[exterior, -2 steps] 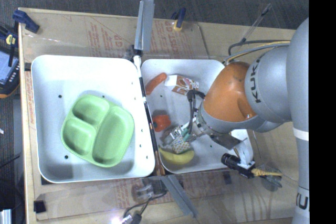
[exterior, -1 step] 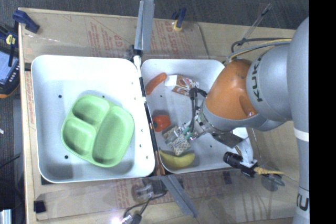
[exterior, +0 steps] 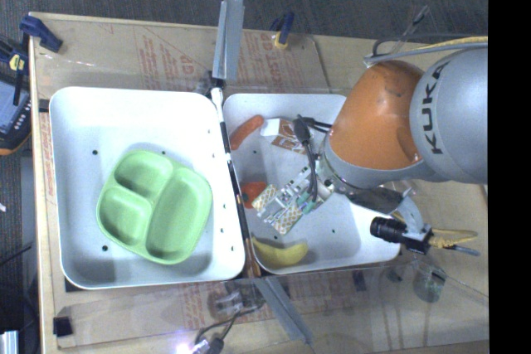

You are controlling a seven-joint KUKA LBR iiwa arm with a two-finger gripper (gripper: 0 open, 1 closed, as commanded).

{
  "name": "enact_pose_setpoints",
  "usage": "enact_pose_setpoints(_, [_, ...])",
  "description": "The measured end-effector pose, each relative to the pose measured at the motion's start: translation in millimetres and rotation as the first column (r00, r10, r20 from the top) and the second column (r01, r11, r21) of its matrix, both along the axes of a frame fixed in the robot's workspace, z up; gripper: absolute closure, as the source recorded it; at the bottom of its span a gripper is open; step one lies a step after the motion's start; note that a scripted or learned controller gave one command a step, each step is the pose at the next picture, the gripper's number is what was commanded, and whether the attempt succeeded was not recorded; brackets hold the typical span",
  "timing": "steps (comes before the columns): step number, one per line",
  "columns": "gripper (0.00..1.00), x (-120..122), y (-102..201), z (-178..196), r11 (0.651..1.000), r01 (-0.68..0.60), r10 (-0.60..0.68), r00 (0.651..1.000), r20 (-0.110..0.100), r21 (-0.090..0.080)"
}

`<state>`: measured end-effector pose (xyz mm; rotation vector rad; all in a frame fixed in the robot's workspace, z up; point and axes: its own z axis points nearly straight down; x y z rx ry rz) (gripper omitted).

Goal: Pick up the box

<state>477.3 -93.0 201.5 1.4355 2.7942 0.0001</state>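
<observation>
A small box (exterior: pixel 280 209) with a pale patterned print lies tilted in the middle of the right bin (exterior: pixel 348 249). My gripper (exterior: pixel 309 182) comes down from the grey and orange arm (exterior: pixel 390 124) and sits right at the box's upper right end, touching or overlapping it. The arm's bulk hides the bin's right half. The box looks to be resting on or just above the bin floor.
A banana (exterior: pixel 280 251) lies at the right bin's front edge, a red item (exterior: pixel 252 191) beside the box, an orange sausage-shaped item (exterior: pixel 246 131) and a brown packet (exterior: pixel 284 135) further back. The left bin (exterior: pixel 75 120) holds a green divided tray (exterior: pixel 155 206).
</observation>
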Motion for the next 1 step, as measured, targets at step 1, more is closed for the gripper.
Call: enact_pose_setpoints(1, [1.0,62.5,32.2,-10.9,0.961,0.278,-0.278,0.961,-0.002,-0.001])
